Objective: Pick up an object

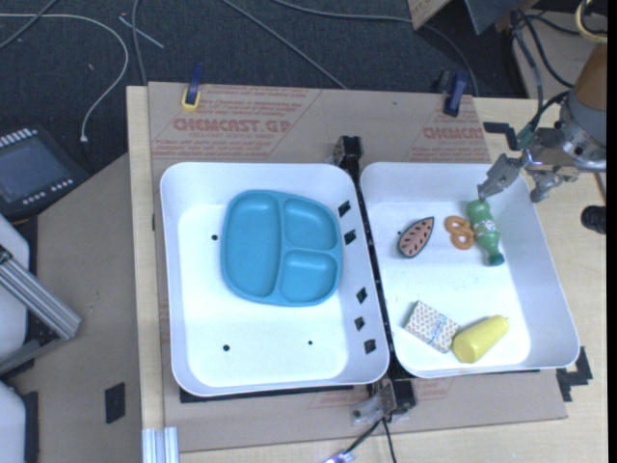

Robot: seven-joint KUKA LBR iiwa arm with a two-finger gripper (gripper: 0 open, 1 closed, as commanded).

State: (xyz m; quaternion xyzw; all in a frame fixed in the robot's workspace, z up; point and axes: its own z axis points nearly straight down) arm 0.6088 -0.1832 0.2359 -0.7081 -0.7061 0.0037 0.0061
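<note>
The right bin (540,258) holds several items. A green toy (487,230) lies near its far right, with an orange pretzel shape (459,231) touching its left side. Further left lies a brown and red slice (416,237). Near the front are a patterned packet (431,325) and a yellow bottle (479,339), side by side. My gripper (519,183) hangs over the bin's far right corner, just above and behind the green toy. Its two fingers are spread open with nothing between them.
The left bin (193,297) holds a blue divided plate (282,247). A black divider strip (359,258) runs between the bins. Clamps (193,95) hold the cardboard base at the back. Cables lie on the dark floor behind.
</note>
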